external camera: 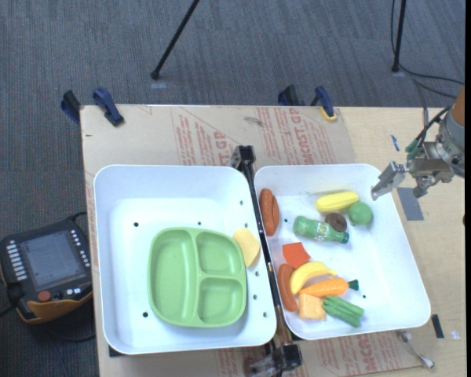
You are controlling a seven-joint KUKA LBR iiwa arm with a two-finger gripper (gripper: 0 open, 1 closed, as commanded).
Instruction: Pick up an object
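Observation:
My gripper (403, 184) hangs over the upper right rim of the right bin (392, 258), open, with nothing between its fingers. In that bin lie a yellow corn-like piece (337, 202), a green ball (361, 214), a green bottle (320, 228), a small brown piece (337, 221), a brown sausage (269, 211), a red-orange block (296, 254), a banana (310, 275), a carrot (324, 287) and a green cucumber (343, 311). The green ball is the nearest to the gripper, down and to its left.
The left bin (125, 210) holds a green divided plate (197, 276) and a yellow piece (247, 247) by its right wall. A handheld control pendant (45, 267) sits left of the bench. Blue clamps (107, 104) grip the bench's far edge.

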